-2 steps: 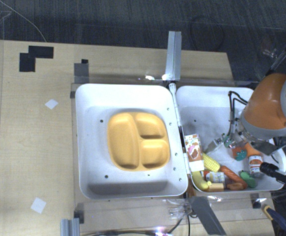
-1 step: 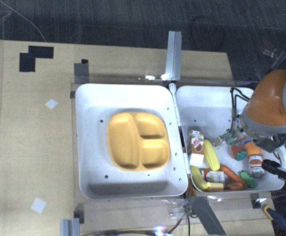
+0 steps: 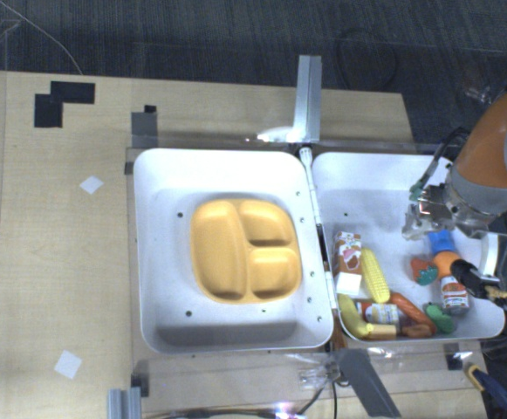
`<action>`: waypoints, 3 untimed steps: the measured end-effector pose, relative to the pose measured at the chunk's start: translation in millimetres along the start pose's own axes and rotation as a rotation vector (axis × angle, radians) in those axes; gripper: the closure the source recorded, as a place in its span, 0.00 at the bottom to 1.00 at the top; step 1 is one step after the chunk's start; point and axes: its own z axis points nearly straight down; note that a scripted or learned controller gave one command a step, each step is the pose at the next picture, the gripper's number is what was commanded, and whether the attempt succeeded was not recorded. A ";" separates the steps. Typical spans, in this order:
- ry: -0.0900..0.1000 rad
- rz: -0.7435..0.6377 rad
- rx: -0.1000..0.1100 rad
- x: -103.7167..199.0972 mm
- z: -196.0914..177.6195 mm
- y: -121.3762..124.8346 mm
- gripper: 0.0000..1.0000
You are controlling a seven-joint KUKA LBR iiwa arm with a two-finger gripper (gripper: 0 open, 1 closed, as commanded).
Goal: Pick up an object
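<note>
Your gripper hangs low over the right bin, above a blue block; you cannot tell its jaw state. Corn, banana and bottle lie nearby. The left bin holds a yellow tray.

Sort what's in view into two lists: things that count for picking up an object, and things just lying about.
For the job:
gripper, low over the right bin
corn cob
banana
carrot
small bottle
orange ball
blue block
brown packet

Lying about:
yellow divided tray
left bin
wooden bench
</note>
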 end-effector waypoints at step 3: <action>0.002 0.356 -0.004 61.2 34.7 68.8 1.00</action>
